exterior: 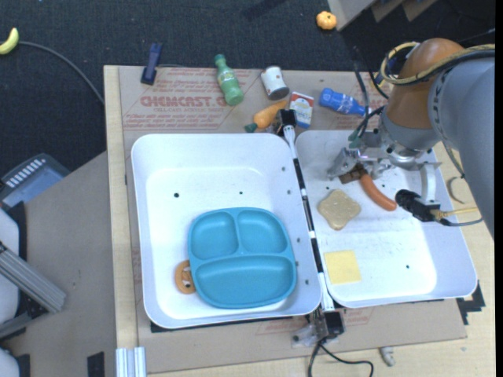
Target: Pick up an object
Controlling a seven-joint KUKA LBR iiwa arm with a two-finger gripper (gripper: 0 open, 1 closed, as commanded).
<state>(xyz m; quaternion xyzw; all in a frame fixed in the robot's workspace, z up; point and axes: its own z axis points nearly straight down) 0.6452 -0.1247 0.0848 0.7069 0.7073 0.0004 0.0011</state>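
Camera view looks down on two white bins on the worktop point(118, 210). The gripper point(355, 166) is low in the right bin point(440, 281), at its far end, right beside an orange sausage-shaped toy point(377, 194). Whether it is released or clenched I cannot tell; its tip is a dark tangle from here. Nothing visibly sits in its grasp, so the pick looks not yet done. The sausage toy seems the likely target, lying flat on the bin floor. Near it lie a tan cracker-like piece point(339, 209) and a yellow square slice point(342, 266). The left bin point(157, 163) holds a blue divided plate point(241, 256). What remains: closing on an object and lifting it.
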